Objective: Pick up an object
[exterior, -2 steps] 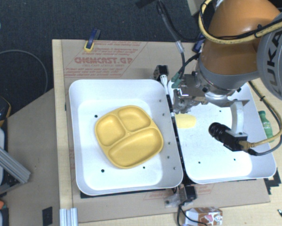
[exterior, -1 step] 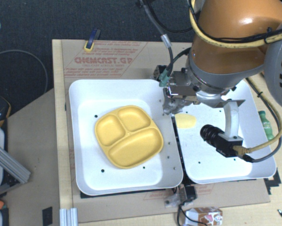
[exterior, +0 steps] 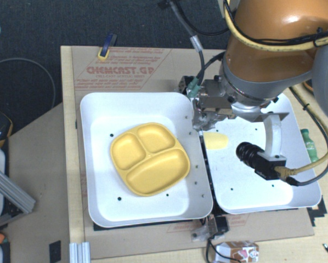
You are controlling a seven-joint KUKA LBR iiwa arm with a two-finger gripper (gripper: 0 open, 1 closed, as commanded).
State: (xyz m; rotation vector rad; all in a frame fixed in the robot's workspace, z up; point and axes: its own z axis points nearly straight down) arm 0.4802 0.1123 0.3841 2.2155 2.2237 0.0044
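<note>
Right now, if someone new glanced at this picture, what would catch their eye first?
The yellow three-compartment plate stands out first, lying flat in the middle of the left bin. Next comes the arm's glossy orange band, looming at the top right above the right bin, where a small pale yellow piece lies near that bin's left wall.

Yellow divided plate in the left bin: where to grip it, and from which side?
Take the yellow divided plate by its raised rim on the edge facing the right bin, coming straight down so the grip straddles the rim. It lies flat and face up, probably too wide to span whole, and that edge has some room before the wall of the left bin.
</note>
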